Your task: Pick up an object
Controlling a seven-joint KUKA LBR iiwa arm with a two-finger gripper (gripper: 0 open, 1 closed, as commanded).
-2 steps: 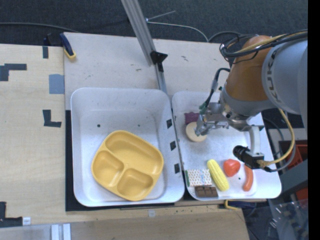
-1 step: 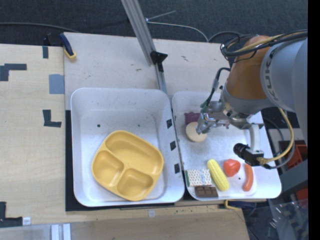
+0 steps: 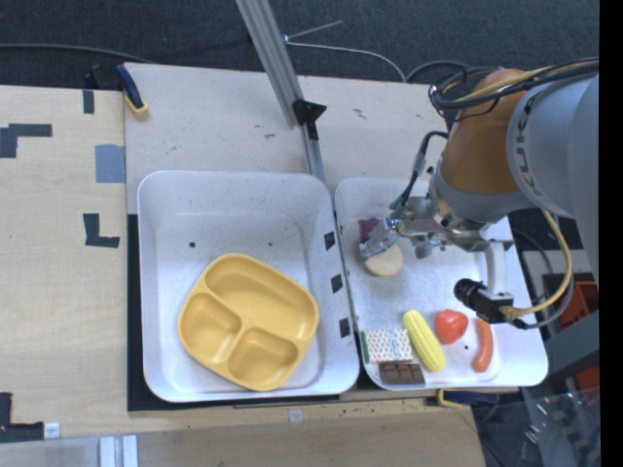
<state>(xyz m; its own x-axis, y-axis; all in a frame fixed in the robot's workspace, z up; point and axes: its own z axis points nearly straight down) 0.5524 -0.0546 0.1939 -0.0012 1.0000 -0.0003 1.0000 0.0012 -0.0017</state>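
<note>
Pale wooden bench (image 3: 58, 290) with two white bins side by side. Lower right of frame, right bin (image 3: 521, 363): brown block (image 3: 400, 372), patterned packet (image 3: 386, 343), corn cob (image 3: 424, 340), red tomato (image 3: 450, 326), orange carrot (image 3: 482, 345). Lower centre, left bin (image 3: 165, 207): yellow divided plate (image 3: 249, 320). Mid right: beige rounded object (image 3: 383, 262), dark red item (image 3: 369, 230) just above it. Gripper (image 3: 404, 233) just beside both; opening and hold cannot be told. Upper centre: slanted metal rail (image 3: 271, 47)

Position: fixed above the bench (image 3: 224, 134)
Facing: downward at a slant
Range: moderate, taking in left bin (image 3: 165, 212) and right bin (image 3: 521, 363) whole
Arm (image 3: 526, 154): enters from the frame's right
</note>
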